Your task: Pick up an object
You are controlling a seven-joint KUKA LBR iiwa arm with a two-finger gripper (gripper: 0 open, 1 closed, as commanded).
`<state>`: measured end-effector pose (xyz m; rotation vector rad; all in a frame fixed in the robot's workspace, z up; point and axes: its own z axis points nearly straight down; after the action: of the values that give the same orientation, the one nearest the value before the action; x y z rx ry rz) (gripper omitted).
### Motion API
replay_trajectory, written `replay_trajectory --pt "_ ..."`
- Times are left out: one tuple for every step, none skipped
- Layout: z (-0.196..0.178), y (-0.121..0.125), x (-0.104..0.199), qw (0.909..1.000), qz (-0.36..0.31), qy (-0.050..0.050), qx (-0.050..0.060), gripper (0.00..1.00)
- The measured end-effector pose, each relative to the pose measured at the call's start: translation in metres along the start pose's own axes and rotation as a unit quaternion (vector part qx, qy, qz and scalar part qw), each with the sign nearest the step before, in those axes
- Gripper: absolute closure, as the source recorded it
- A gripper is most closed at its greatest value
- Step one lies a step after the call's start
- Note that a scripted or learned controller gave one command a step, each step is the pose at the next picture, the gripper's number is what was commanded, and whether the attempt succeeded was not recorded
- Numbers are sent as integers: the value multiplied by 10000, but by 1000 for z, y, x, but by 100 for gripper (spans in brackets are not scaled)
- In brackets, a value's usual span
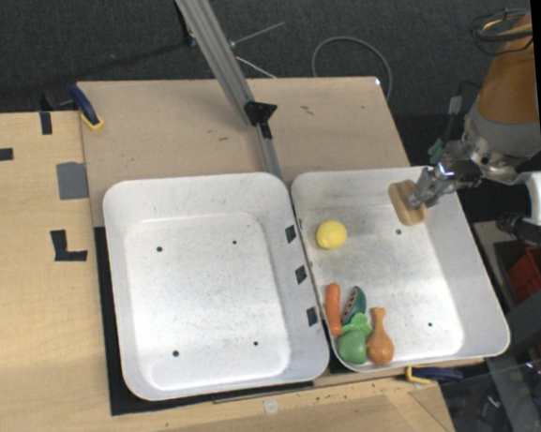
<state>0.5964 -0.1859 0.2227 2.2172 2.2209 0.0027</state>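
Note:
My gripper [427, 188] reaches in from the right over the upper right part of the right bin [445, 270]. A tan wooden block [405, 202] sits right at its tip, touching or nearly touching it; whether the block is gripped is unclear. A yellow ball [331, 235] lies left of the block on the bin floor. In the bin's lower left corner, a carrot [333, 307], a green toy [354, 342] and an orange gourd [380, 340] are clustered together.
The left bin [201, 282] stands beside the right one, their rims meeting at the middle. A slanted metal rail [224, 64] runs from the top down to the bins' junction. The arm's orange band [509, 86] is at the far right.

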Motion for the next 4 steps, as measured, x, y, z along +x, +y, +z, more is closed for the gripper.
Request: replay_trajectory --pt "-53 1 0 10000 -1 -2 -6 100" --pt "-56 -5 50 10000 -18 13 23 100" --pt "-38 -18 97 10000 -17 11 35 100" --pt "-22 -25 147 10000 -20 12 39 100"
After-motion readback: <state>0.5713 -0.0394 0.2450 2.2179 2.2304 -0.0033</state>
